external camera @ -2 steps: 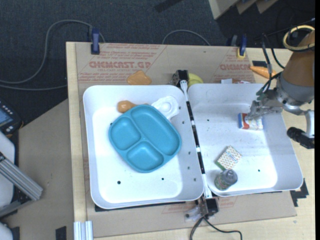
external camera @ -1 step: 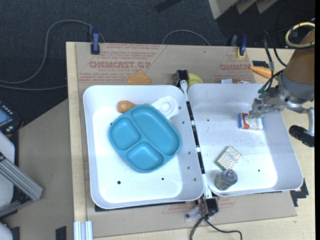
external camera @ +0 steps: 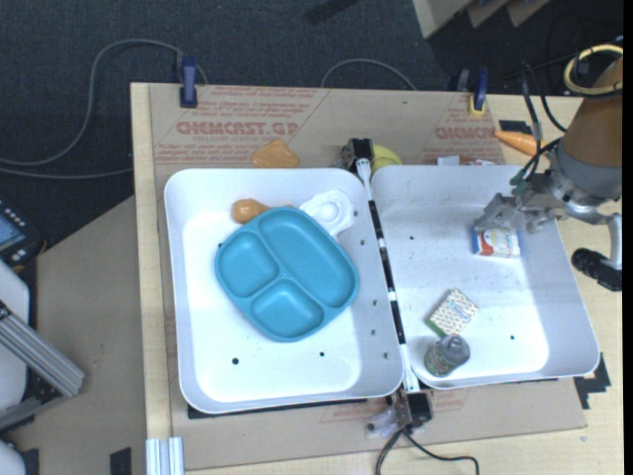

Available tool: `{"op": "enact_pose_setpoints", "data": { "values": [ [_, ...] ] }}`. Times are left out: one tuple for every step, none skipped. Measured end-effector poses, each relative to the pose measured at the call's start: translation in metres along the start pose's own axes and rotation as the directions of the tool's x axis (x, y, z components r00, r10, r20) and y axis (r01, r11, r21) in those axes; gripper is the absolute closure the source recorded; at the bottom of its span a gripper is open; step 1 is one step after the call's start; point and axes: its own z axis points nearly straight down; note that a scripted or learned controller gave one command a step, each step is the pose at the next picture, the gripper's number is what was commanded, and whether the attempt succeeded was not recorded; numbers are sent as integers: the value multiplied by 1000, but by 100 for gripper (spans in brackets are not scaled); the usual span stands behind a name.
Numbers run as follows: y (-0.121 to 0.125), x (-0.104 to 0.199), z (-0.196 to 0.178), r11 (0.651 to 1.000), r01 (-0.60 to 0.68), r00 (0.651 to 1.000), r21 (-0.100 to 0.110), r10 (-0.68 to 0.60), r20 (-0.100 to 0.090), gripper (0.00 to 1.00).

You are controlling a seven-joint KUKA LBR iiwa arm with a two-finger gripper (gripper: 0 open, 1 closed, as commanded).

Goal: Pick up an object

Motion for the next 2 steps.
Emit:
{"op": "enact_pose_setpoints", "data": {
  "values": [
    [1, 14, 18, 1000, -1, 1000, 9, 1, -5, 0],
    [2, 14, 6, 1000, -1, 1000, 4, 1, -3, 100]
  ]
}}
